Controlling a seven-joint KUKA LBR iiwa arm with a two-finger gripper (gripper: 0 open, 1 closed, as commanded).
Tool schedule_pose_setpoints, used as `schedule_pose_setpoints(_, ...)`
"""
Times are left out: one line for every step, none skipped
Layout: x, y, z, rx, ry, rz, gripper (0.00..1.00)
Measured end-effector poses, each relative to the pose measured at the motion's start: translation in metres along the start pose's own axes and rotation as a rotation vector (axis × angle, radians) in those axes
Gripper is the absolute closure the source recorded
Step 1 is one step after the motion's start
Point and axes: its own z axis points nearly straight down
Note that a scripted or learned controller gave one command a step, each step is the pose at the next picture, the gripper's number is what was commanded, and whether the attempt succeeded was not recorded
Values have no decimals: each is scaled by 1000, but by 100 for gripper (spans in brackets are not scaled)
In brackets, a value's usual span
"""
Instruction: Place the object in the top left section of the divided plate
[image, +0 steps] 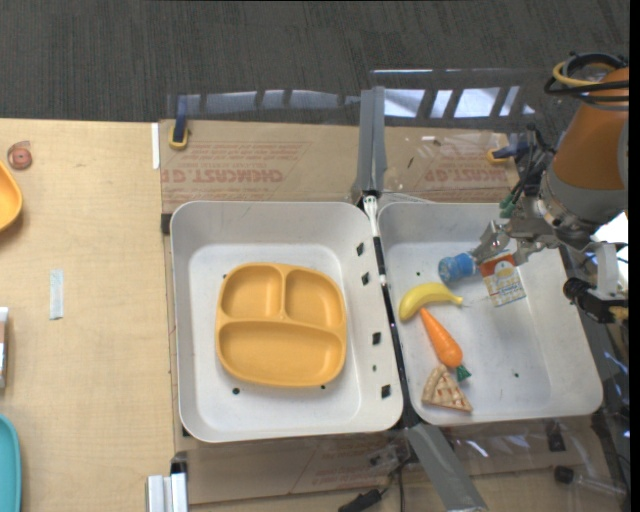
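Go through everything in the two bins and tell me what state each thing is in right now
Plate: upright in left bin, sections bare.
Banana: lying in right bin.
Carrot: lying below the banana.
Pizza slice: lying flat near the front wall.
Blue item: lying by the end effector.
Bottle: lying on its side.
End effector: low over right bin.

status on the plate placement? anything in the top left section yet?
Done: nothing yet; the divided plate in the left bin holds nothing in any section. In hand: the gripper hangs over the right bin near the blue object. Left: grasp, carry over, place.
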Motion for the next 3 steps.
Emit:
schedule_pose_setpoints(70, -12, -49, 0, 0, 35, 100)
schedule_pose_setpoints(114, -14, -85, -1, -1, -72, 100)
schedule_pose_setpoints(187, -43, -95, 2, 0, -92, 100)
